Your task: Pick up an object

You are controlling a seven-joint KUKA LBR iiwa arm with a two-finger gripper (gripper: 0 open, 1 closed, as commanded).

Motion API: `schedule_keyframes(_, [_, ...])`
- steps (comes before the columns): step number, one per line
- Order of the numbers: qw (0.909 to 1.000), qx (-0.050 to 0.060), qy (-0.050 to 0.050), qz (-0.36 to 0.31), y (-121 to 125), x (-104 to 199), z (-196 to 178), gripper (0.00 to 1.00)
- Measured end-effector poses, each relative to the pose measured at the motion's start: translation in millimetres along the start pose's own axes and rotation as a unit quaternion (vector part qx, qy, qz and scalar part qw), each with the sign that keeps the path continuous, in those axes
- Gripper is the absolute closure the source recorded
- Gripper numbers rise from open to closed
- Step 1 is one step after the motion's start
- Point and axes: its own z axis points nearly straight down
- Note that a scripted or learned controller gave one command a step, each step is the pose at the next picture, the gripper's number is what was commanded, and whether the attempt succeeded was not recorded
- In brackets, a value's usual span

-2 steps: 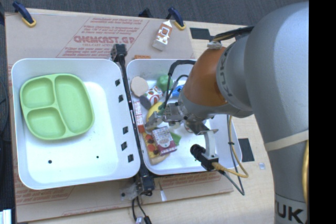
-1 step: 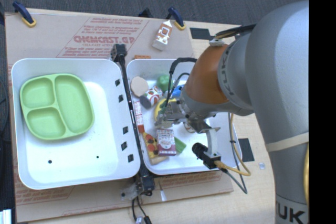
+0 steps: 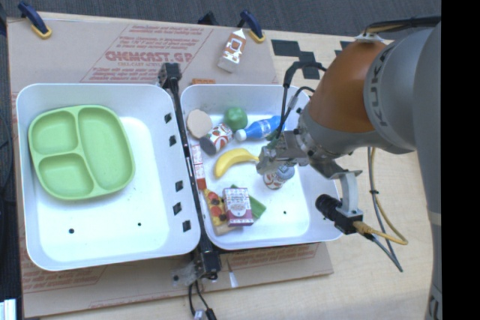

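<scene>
On a brown bench, the gripper [image 3: 276, 165] sits over a small can [image 3: 276, 177]; its grip cannot be told. The can looks light, hard, slippery; best squeezed round its sides.

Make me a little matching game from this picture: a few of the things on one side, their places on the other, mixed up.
Things:
1. green tray
2. banana
3. small carton
4. gripper

Places:
A. on the cardboard behind the bins
B. in the left bin
C. over a small can in the right bin
D. middle of the right bin, left of the gripper

Pairs: 1-B, 2-D, 3-A, 4-C
</scene>
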Motion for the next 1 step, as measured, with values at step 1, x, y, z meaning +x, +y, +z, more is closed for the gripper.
schedule_keyframes(1, [1.0, -0.001, 0.0, -0.003, 1.4, 0.4, -10.3, 1.0])
